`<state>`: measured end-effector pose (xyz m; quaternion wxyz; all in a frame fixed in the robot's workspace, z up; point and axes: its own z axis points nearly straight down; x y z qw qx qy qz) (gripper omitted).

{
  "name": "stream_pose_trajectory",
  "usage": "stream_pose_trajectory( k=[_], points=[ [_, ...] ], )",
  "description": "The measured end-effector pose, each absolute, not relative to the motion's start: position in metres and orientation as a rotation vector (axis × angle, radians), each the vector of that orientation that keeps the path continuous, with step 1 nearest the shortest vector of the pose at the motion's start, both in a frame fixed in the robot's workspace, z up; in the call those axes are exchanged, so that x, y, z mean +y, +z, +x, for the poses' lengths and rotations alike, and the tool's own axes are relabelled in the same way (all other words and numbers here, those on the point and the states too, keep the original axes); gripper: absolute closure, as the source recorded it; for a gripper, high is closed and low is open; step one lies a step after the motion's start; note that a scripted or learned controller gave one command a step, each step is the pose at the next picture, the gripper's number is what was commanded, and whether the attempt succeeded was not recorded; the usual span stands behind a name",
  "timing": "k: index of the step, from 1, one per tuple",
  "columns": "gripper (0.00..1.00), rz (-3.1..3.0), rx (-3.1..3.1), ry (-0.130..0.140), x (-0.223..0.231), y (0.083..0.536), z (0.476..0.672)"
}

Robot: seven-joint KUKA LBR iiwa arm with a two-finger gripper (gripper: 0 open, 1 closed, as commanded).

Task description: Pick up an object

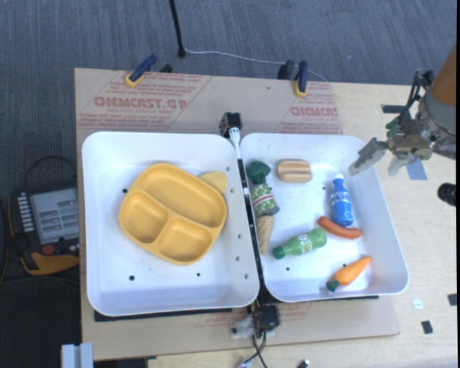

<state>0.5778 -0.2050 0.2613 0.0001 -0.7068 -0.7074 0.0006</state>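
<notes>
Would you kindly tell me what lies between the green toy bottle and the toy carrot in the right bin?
In the camera view, bare white bin floor separates the green toy bottle from the toy carrot.

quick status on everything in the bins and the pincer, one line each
pincer: above right bin's far right rim, holding nothing
yellow tray: upright, in left bin
blue bottle: lying in right bin
green bottle: lying on its side
carrot: lying near the front right corner
hot dog: lying flat
bun: resting flat by the far wall

I see the bench (353, 102), brown board w/ red print, mid-frame; 2 white bins on it: left bin (100, 205), right bin (387, 236), touching.
</notes>
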Motion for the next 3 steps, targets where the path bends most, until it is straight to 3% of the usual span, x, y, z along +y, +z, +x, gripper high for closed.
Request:
stream_pose_trajectory(
  k=[1,2,3],
  points=[
    [0.00,-2.221,-2.223,0.001,-0.194,0.097,0.586],
    [1.00,-2.222,-2.224,0.001,-0.195,0.107,0.586],
    [1.00,-2.221,-2.225,-0.001,-0.128,0.243,0.596]
  ],
)
